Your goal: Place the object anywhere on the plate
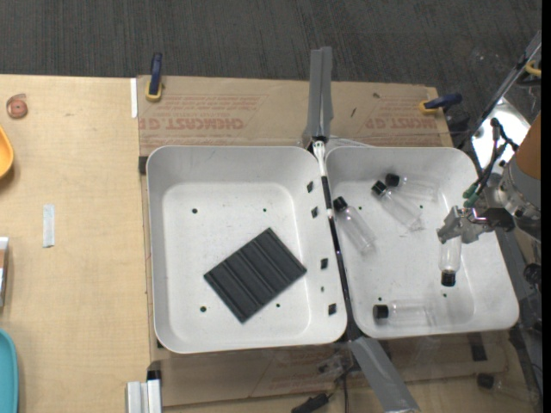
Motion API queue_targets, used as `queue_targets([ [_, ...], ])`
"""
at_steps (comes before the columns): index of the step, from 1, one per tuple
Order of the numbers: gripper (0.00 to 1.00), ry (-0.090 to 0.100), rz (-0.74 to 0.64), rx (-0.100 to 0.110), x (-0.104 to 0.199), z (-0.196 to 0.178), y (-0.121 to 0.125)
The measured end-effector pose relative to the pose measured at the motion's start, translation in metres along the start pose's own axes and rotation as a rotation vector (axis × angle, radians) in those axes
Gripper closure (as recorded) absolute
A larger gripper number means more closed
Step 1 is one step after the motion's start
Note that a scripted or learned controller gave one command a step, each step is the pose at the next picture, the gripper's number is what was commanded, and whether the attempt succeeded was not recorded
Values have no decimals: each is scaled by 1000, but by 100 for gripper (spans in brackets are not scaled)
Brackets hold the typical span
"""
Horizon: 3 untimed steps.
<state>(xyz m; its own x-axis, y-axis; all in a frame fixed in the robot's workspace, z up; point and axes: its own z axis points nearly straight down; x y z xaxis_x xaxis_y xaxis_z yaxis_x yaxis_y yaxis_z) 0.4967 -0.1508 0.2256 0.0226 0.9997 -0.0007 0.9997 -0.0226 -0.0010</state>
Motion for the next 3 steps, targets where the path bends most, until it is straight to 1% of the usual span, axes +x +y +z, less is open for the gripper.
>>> queue_targets([
  [1,100,0,115,3,44,-16,-20],
  [2,100,-1,48,4,100,23,-16],
  [3,100,1,-334,-12,180,29,31],
])
